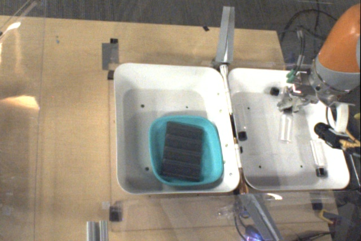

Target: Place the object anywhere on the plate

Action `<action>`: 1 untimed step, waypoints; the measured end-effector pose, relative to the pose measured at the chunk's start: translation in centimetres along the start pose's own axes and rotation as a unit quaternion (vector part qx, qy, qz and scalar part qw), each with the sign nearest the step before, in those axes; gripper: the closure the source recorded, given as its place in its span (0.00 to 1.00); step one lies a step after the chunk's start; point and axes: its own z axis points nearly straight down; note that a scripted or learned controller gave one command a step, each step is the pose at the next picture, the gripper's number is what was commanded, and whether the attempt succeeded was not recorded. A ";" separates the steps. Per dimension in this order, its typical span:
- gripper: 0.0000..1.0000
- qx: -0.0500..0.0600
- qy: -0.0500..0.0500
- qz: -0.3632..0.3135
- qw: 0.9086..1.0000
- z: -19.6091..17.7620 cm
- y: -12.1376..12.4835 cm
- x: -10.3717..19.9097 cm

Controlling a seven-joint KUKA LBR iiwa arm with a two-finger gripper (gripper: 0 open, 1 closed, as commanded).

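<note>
A dark ridged rectangular block (pixel 182 150) lies flat on the teal plate (pixel 213 147), which sits in the front part of the left bin (pixel 132 121). My gripper (pixel 302 143) hangs over the right bin (pixel 259 149), well to the right of the plate and apart from the block. Its two pale fingers (pixel 286 128) stand spread, with bare bin floor between them. The grey arm with its orange band (pixel 341 48) comes in from the right edge.
A raised divider (pixel 231 121) separates the two bins. A metal post (pixel 225 34) stands behind their junction. Cables (pixel 302 22) run behind the right bin. Wooden bench surrounds the bins on the left and at the back.
</note>
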 end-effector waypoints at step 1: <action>1.00 0.002 0.000 -0.051 0.999 1.2 -6.5 5.5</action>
